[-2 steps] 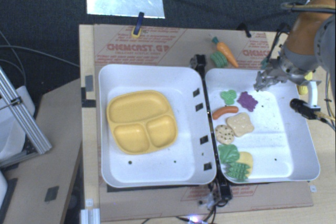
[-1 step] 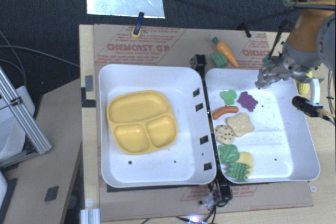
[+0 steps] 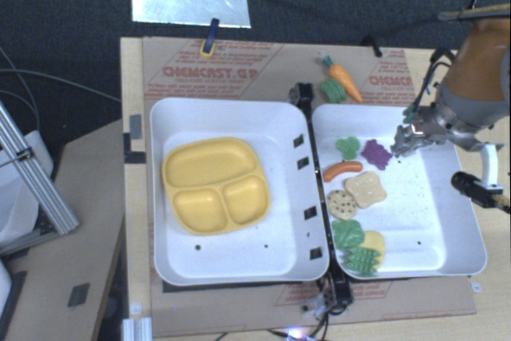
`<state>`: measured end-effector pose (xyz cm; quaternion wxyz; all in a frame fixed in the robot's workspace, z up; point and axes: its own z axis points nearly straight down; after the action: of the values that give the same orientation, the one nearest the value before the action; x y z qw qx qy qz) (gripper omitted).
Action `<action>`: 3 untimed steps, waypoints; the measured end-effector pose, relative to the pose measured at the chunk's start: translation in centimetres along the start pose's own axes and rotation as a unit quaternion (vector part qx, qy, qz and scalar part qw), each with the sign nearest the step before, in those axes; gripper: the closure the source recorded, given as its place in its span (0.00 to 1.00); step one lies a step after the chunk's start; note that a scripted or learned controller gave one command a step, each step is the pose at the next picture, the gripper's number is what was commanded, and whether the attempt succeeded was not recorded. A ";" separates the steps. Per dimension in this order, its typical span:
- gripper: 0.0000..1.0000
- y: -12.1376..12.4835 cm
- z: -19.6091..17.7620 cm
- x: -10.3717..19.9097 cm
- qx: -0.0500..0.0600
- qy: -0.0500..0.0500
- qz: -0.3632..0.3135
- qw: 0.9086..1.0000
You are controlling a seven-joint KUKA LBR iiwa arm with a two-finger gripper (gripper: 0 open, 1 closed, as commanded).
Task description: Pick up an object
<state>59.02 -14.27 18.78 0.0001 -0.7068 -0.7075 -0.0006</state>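
In the right bin point(image 3: 447, 247), a cluster of small toy foods lies along its left side: a purple piece point(image 3: 376, 153), a green leafy piece point(image 3: 347, 146), a sausage point(image 3: 342, 170), a slice of toast point(image 3: 366, 189), a cookie point(image 3: 342, 204), and at the bottom a green vegetable point(image 3: 348, 234) beside a yellow piece point(image 3: 373, 242) and a darker green piece point(image 3: 359, 259). The purple piece is the nearest of them to the gripper point(image 3: 402, 141), which hangs just to its right, close but apart from it. The fingertips are small, dark and blurred, so it cannot be told whether they are spread or closed, and nothing can be made out between them. The arm point(image 3: 479, 76) reaches in from the right, its orange band cut off by the edge of the view, the wrist angled down and leftward into the bin. Outside the bins, a toy carrot point(image 3: 345, 79) rests on the cardboard sheet point(image 3: 263, 68) beyond the right bin. The left bin point(image 3: 184, 120) holds a yellow divided tray point(image 3: 214, 184).
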 end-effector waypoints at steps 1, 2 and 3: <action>1.00 -10.2 6.9 1.9 0.007 0.002 0.001 1.000; 1.00 -9.2 0.0 9.7 -0.003 0.001 -0.005 1.000; 1.00 -10.2 -9.4 16.6 -0.005 0.001 -0.006 1.000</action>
<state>48.78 2.31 28.16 -0.0027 -0.7028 -0.7114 -0.0044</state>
